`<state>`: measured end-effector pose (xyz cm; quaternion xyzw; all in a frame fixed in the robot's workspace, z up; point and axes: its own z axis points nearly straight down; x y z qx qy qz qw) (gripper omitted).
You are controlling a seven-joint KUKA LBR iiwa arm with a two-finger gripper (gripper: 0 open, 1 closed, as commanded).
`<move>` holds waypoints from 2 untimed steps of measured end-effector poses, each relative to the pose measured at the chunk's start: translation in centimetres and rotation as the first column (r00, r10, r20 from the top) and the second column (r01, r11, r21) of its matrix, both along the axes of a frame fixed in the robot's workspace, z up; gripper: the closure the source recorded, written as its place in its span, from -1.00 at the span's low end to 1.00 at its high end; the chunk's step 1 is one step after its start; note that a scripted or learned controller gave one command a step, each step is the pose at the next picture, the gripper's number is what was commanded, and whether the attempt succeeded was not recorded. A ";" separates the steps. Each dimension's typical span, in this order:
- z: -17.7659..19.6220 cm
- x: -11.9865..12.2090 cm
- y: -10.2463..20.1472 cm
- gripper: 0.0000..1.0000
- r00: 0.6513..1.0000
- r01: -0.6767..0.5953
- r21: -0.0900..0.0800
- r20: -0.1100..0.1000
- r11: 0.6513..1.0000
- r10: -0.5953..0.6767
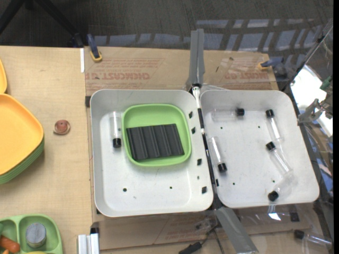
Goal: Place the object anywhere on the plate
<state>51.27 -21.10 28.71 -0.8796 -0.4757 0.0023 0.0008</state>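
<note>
Left bin – holds a green plate, set toward 12 o'clock. On the plate: one dark ribbed block, lying flat, nearer the plate's 6 o'clock rim. At the plate's 9 o'clock, just beside it on the bin floor: one clear tube, black cap at its 6 o'clock end.

Right bin – several clear tubes with black caps, scattered; one at 9 o'clock, others from 12 round to 5 o'clock.

Bench, 9 o'clock of the bins: yellow plates, a small reddish knob.
</note>
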 end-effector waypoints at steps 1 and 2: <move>0.0 0.0 0.0 -1.00 1.000 0.000 0.000 0.000 1.000 0.000; 0.0 0.0 0.0 -1.00 1.000 0.000 0.000 0.000 1.000 0.000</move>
